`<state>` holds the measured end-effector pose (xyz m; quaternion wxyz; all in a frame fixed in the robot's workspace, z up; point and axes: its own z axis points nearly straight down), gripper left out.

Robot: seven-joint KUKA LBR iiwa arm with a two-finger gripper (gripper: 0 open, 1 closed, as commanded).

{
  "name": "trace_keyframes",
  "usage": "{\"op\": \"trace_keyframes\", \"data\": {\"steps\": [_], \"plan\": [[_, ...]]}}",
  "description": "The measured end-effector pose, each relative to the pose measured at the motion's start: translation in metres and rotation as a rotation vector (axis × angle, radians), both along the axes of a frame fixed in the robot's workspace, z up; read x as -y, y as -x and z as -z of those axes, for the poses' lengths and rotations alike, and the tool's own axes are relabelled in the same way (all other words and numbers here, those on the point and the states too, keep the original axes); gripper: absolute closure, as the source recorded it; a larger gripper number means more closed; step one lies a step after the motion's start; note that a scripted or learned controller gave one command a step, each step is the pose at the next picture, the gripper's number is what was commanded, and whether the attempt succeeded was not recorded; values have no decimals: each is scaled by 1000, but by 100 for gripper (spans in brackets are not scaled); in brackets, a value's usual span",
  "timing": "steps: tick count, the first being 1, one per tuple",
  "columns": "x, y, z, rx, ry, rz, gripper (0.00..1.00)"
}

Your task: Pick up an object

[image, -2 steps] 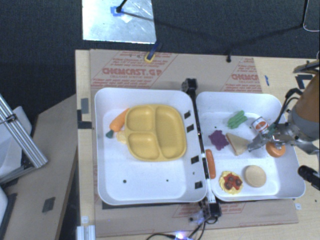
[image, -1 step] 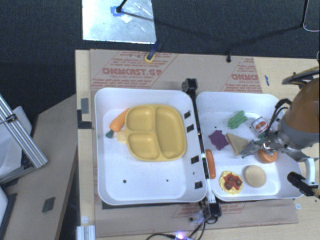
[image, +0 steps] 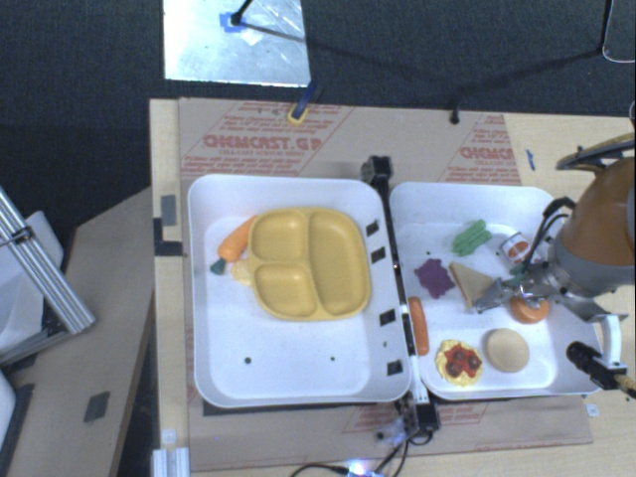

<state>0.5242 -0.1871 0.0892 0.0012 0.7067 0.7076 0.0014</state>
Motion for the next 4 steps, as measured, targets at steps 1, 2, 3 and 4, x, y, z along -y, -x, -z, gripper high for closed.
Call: {"op": "trace_keyframes", "data": {"steps": [1,2,3,4], "plan": [[4,-3,-13,17,14,1,100],[6,-14,-62,2,2,-3,100],[7,-26,-114,2,2,-3,100],[7,-27,-136,0,1,-3,100]]}}
